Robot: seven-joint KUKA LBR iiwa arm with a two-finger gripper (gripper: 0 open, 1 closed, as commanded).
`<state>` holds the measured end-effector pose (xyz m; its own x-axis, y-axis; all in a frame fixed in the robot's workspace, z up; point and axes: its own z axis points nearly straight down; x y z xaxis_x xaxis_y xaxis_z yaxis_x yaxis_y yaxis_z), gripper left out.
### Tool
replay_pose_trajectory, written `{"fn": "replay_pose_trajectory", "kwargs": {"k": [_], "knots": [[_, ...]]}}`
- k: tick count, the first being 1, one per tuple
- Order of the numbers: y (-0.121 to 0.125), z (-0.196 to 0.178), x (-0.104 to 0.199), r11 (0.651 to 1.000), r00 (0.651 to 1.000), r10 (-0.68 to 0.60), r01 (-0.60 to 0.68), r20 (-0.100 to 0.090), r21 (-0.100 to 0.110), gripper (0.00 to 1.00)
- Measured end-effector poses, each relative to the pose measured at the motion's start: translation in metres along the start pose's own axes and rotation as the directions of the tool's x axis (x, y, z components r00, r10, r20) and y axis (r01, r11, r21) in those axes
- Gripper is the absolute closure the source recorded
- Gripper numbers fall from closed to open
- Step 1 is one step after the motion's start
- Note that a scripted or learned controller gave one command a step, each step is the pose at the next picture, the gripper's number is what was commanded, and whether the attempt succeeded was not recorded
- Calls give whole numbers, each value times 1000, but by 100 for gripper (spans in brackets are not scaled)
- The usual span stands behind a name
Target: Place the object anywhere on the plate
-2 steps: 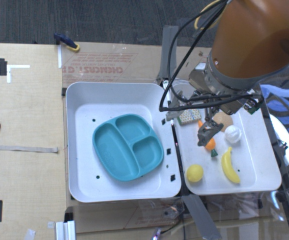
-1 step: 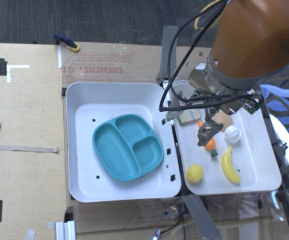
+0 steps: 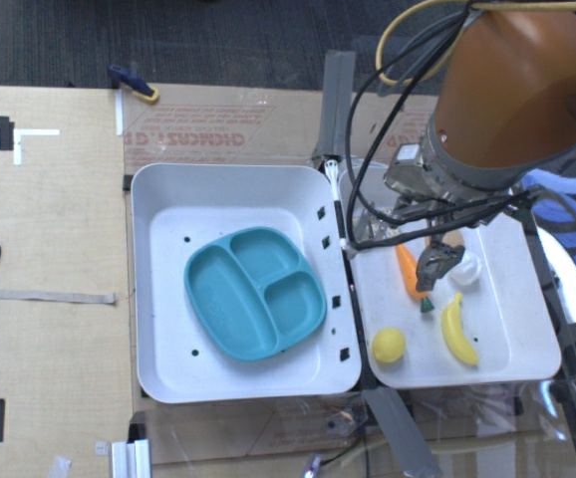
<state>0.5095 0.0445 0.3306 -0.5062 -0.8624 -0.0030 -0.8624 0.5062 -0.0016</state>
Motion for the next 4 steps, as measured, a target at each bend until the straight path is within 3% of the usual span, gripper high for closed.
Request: {"fn": "replay_pose_trajectory", "kwargs": {"k": [1, 2, 3, 4], "knots": [[-2, -10, -1, 1000, 1000, 6, -6, 6, 3, 100], [32, -67, -24, 980, 980, -199, 199, 5, 5, 100], [34, -93, -45, 956, 956, -295, 295, 5, 4, 100], [8, -152, -55, 838, 838, -546, 546, 5, 7, 100]]}}
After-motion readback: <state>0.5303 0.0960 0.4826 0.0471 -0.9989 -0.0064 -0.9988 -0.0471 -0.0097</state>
